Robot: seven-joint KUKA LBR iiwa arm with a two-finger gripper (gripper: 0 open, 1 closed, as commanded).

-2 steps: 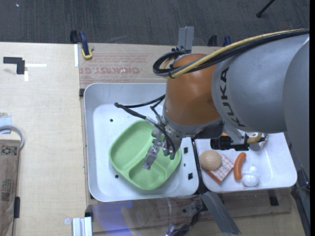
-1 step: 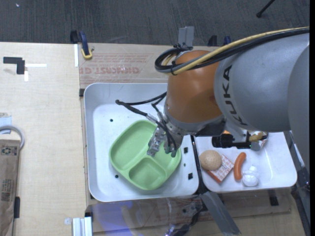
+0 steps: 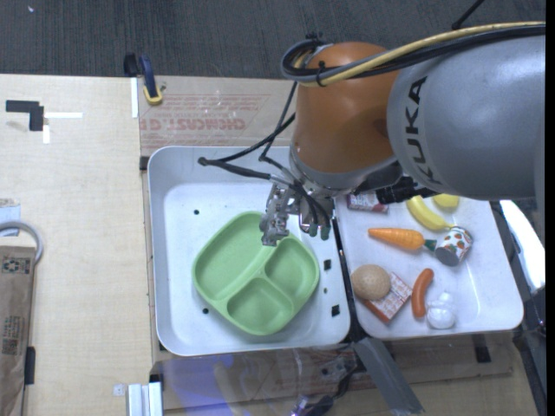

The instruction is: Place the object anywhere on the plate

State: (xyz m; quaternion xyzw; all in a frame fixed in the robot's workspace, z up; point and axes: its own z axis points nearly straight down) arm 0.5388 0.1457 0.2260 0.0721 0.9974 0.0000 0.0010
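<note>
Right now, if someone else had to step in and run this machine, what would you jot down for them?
Tool: hovering over the upper rim of the green three-section plastic plate in the left white bin; I see nothing between its fingers.
Objects: the orange carrot, yellow banana, red sausage-shaped toy and round tan bread roll all lie in the right white bin.
Done: no item lies on the plate.
Left: pick one item and set it on the plate.

Green plate (image 3: 253, 282); white bins (image 3: 173, 258); orange carrot (image 3: 396, 238); yellow banana (image 3: 427, 213); red sausage (image 3: 421, 291); grey arm (image 3: 473, 120), orange band (image 3: 342, 111).
</note>
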